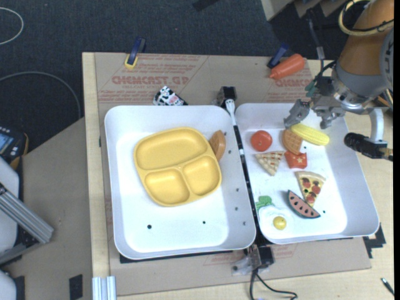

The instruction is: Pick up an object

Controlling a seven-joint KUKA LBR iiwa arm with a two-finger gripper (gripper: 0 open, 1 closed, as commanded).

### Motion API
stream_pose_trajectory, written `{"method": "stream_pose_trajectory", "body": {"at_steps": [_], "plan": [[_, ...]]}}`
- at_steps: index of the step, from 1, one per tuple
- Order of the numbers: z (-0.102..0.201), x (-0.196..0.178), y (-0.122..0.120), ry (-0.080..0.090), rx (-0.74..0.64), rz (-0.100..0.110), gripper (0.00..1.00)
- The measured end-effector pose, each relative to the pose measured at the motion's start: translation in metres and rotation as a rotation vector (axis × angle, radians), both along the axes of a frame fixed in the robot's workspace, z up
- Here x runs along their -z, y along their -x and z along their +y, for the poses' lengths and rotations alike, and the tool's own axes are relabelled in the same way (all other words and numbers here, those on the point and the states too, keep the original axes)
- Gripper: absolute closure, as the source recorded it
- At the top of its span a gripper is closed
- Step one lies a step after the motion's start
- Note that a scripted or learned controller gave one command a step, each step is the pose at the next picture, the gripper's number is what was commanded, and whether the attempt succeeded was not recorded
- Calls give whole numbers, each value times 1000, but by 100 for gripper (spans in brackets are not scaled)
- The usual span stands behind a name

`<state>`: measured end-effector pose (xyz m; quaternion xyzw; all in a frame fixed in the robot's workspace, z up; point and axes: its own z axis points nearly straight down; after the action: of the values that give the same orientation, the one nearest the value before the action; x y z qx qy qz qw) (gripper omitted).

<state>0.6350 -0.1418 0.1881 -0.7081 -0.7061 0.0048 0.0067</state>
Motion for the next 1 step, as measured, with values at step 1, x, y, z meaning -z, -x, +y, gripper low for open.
{"method": "stream_pose_trajectory", "body": {"at_steps": [1], "plan": [[0,-9,-3,2,-3,-15,0]]}}
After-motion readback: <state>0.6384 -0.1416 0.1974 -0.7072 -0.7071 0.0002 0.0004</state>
